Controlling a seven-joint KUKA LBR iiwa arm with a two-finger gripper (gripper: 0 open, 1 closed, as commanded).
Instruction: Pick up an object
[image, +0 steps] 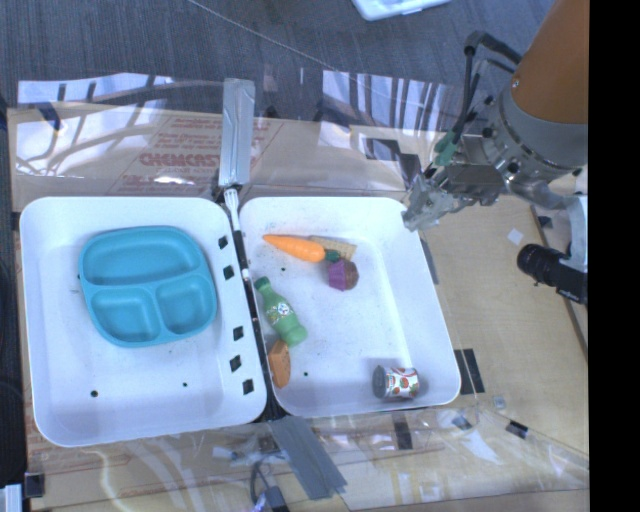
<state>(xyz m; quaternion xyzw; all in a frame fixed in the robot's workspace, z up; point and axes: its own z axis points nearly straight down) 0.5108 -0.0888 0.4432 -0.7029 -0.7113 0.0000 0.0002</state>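
Observation:
The right bin (420, 300) holds an orange carrot (295, 247) near its far side, with a purple toy (342, 274) just beside the carrot's right end. A green bottle (281, 314) lies by the bin's left wall, and a small orange piece (279, 363) sits below it. A small tin can (397, 382) lies on its side near the front right corner. My gripper (422, 208) hangs above the bin's far right corner, apart from every object, and I see nothing in it.
The left bin (50, 380) holds a blue sectioned plate (148, 284). A grey divider strip (236, 140) runs back from between the bins. Bare bench lies to the right of the right bin.

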